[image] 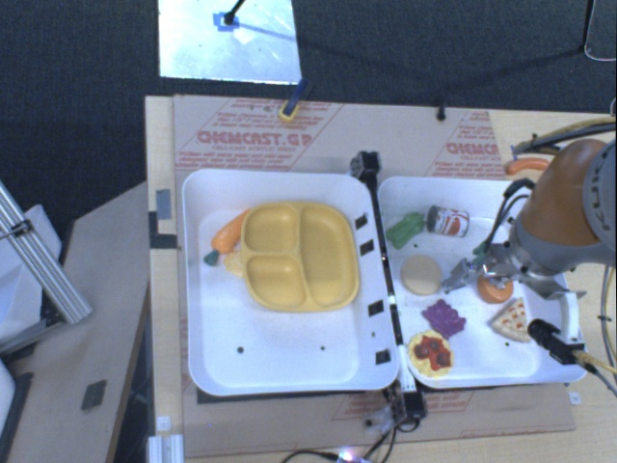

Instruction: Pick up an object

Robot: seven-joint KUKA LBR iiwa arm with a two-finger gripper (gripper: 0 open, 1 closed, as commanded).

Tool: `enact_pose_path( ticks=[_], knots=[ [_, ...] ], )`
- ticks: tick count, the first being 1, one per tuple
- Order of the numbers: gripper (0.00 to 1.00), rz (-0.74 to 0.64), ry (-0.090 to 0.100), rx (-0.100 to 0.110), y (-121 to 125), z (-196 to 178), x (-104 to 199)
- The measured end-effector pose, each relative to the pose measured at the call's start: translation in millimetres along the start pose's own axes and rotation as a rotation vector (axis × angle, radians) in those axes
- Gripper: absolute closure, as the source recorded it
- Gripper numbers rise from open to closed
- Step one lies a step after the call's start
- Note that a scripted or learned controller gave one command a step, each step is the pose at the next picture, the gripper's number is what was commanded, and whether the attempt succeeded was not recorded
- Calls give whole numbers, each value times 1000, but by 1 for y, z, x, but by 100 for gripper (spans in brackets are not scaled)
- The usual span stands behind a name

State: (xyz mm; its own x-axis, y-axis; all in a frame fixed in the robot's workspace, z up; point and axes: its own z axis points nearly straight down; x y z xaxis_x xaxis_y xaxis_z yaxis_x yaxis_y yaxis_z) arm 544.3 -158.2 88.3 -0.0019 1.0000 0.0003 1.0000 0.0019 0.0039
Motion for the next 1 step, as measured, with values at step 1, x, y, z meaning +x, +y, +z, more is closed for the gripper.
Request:
enact_pose_path(
  ticks=[1],
  knots=[
    [100,0,-4,-5,1,-13,-2]
  ],
)
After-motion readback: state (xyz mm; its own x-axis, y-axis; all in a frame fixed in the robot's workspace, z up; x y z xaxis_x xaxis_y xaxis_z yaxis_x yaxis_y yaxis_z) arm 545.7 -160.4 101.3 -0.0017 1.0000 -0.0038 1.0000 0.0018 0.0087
